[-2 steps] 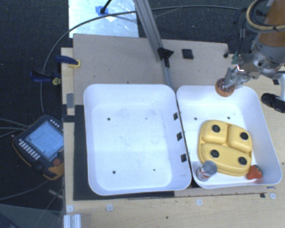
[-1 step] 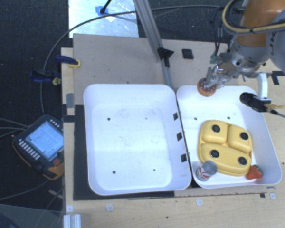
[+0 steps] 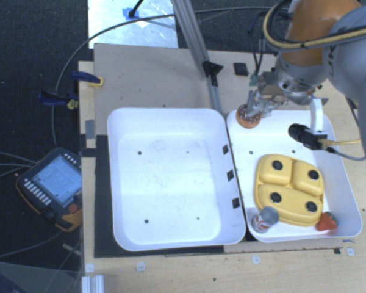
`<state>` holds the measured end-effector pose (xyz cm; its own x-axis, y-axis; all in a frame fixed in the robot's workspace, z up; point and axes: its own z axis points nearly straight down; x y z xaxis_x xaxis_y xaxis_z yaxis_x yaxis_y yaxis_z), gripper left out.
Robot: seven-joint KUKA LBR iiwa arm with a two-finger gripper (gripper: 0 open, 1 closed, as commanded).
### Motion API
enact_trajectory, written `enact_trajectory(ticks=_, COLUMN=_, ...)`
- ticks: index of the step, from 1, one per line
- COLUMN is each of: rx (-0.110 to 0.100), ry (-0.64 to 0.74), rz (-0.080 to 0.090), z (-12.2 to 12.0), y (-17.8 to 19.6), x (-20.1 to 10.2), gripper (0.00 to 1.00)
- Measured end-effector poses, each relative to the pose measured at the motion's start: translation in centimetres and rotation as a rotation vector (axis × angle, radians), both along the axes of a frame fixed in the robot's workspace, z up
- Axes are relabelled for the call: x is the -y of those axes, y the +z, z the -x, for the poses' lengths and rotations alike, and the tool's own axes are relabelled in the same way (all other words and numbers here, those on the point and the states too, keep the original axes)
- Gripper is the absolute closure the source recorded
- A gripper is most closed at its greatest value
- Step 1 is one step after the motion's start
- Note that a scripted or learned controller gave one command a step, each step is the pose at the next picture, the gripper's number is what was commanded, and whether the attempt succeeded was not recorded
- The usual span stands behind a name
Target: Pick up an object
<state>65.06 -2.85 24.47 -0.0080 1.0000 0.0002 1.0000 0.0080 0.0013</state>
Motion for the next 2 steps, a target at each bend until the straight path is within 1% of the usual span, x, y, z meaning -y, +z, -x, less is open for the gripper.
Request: enact_trajectory(ticks=2, rx=0.001, ry=-0.001, rz=0.000, z=-0.3, y=-2.3, x=-9.5, gripper=1.00)
